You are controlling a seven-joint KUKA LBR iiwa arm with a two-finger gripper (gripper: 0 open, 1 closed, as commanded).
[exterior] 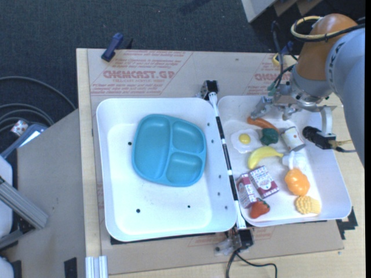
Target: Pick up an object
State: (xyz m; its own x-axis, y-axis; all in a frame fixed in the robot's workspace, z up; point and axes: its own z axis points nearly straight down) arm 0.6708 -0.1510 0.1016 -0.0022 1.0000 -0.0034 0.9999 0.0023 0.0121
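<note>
- Waiting in the right bin [339, 181] is a scatter of toy food, any piece of which could serve as the task's object: a carrot [260, 122], a dark green vegetable [269, 135], a fried egg [244, 138], a banana [264, 155], a small white can [290, 136], an orange [297, 182], a ridged yellow piece [306, 204], a strawberry [259, 209] and two small printed cartons [255, 185].
- Nothing looks lifted; every piece lies on the bin floor, so the pick seems yet to be made.
- Hanging over the bin's far end, near the carrot, is the gripper [277, 104]; whether it is open or closed I cannot tell.
- Most pieces look like smooth, glossy moulded plastic, rounded and small; the cartons are boxy.
- Lying in the left bin [110, 172] is a blue compartment plate [169, 150], matte and rounded.
- Beneath both bins is a worktop [145, 71] covered with printed brown board.
</note>
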